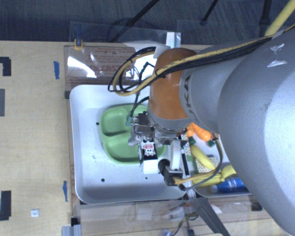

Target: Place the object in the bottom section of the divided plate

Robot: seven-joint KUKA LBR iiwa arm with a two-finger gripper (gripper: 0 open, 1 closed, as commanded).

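Step in hand, as judged: placement approach, the gripper (148, 154) hanging over the lower section of the green divided plate (115, 127) in the left bin (88, 132). No carried object can be made out beneath the wrist, nor the grip state. Next move calls for a descent into that lower section.

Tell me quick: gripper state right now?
Gripper: over the green divided plate; open, closed or holding cannot be told.
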